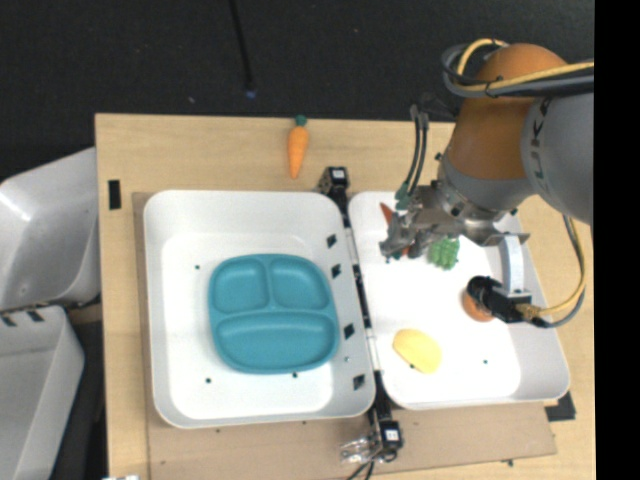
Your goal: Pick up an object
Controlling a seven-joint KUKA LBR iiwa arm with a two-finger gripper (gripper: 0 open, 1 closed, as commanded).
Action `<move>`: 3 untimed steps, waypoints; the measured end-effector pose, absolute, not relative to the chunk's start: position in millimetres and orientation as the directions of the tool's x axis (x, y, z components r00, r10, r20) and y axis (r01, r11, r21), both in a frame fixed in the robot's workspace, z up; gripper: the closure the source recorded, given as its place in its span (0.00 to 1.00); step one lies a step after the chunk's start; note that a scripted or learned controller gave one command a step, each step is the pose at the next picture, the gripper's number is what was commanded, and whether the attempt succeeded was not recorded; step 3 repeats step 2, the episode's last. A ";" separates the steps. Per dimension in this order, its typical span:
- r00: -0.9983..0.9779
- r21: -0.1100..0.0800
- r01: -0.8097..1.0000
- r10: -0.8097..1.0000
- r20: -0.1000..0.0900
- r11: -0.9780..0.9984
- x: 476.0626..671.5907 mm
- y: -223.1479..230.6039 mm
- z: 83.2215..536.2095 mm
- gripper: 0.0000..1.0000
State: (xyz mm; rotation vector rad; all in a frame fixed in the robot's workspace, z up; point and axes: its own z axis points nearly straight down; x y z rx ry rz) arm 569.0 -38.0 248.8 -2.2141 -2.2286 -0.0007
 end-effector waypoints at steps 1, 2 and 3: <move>-0.008 0.002 1.000 1.000 0.001 0.008 594.2 18.7 241.0 1.00; -0.007 0.002 1.000 1.000 0.000 0.007 619.5 68.2 230.8 1.00; -0.007 0.002 1.000 1.000 0.000 0.007 619.5 68.2 230.8 1.00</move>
